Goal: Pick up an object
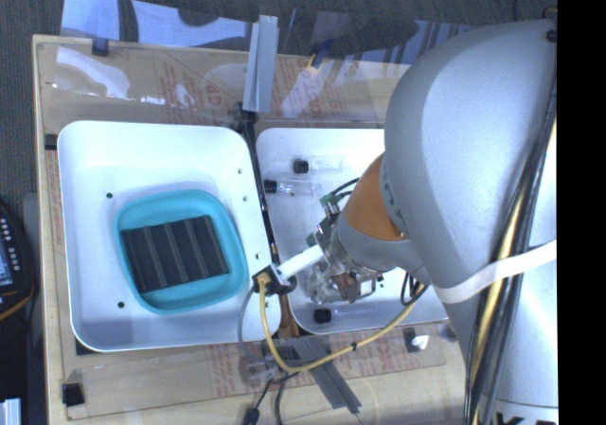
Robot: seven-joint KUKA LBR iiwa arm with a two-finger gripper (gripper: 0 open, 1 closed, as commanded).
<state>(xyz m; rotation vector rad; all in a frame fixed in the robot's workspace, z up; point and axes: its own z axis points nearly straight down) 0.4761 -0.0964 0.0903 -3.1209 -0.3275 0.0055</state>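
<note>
The arm point(473, 158) looms over the right bin point(284, 144) — its gripper point(336, 276) low inside; grip state cannot be told. A teal tray point(178, 251) lies left, in the other bin — well apart.

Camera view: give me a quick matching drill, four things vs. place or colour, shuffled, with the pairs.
Things:
1. blue tray
2. arm
3. wrist band
4. clear tube

Place or colour:
A. orange
B. in the left bin
C. lying near the back of the right bin
D. grey, covering much of the right bin

Pairs: 1-B, 2-D, 3-A, 4-C
</note>
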